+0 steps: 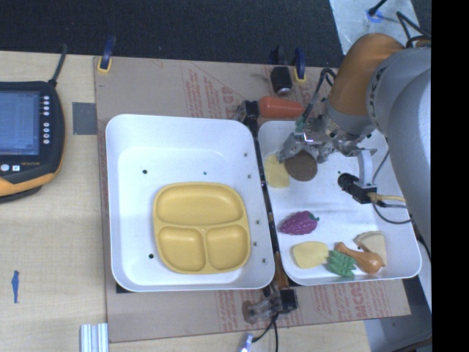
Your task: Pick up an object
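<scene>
Tool (pixel 299 155) over round brown piece (pixel 301 168), no long axis; grip unclear.

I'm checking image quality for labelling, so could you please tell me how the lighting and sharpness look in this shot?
Camera view: even overhead light, with a soft shadow along the left bin's inner wall; mild glare on the yellow tray; the arm near the lens is large and slightly soft; the toys in the right bin are small and a bit blurred.

Red printing runs along the edges of the brown cardboard sheet (pixel 183 75) under the bins, but it is too small and blurred to read.
</scene>
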`<state>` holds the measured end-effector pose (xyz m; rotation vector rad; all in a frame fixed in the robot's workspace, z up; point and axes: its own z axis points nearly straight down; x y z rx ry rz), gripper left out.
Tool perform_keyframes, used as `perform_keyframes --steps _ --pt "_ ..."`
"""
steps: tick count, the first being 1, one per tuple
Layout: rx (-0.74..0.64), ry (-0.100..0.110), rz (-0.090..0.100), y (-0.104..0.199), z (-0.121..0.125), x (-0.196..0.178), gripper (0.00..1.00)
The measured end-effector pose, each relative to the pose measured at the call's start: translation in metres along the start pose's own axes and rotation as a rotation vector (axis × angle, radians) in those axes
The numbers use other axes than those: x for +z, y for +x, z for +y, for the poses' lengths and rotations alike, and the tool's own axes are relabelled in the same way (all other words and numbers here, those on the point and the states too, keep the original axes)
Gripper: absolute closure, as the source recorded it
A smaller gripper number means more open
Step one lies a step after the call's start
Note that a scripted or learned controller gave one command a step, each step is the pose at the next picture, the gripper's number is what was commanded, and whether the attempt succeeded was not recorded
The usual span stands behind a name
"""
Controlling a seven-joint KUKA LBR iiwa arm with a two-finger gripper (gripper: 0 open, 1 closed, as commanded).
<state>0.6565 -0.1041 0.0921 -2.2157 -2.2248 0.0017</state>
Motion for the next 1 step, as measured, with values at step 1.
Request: perform_keyframes --steps 1 --pt "0.001 -0.002 -0.001 -0.0095 0.0001 -0.0002 0.0"
